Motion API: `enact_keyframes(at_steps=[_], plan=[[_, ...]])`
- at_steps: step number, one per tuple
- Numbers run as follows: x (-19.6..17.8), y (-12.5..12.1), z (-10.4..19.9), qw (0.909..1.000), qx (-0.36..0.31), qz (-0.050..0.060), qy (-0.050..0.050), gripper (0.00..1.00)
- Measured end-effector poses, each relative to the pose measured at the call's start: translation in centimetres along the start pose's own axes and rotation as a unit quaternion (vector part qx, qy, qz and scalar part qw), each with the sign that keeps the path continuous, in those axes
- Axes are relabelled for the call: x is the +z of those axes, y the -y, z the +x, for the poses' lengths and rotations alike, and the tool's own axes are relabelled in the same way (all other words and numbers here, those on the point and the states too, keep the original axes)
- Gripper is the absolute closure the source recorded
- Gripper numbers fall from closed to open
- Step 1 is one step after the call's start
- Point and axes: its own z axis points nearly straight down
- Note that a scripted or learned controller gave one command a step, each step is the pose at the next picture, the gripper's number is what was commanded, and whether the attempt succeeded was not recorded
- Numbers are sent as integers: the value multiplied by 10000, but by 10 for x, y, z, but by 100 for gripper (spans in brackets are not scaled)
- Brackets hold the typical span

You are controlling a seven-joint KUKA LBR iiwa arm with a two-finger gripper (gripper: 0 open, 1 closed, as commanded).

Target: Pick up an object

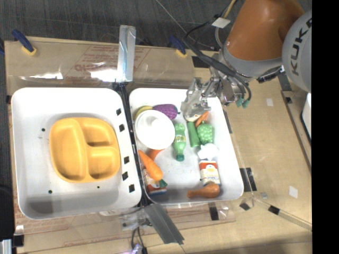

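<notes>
You can read "KU" on the grey arm [297, 46]. Your pincer [194, 109] hangs over the right white bin [229, 142]; its grip can't be told.

Left white bin [24, 142] holds a yellow three-compartment tray [85, 148], sitting roughly centred. Right white bin [231, 157] sits just beside it; black tape tabs [125, 144] run down the seam between them. Silver tape strip [126, 54] stands at the top of the seam. Clear plastic sheet [79, 65] lies behind the bins, held by blue clamps [24, 41]. Wooden bench [280, 157] extends right.
</notes>
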Motion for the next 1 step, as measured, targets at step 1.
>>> enact_keyframes(at_steps=[1], plan=[[-7,0,-1,10000,-9,-2,-20,100]])
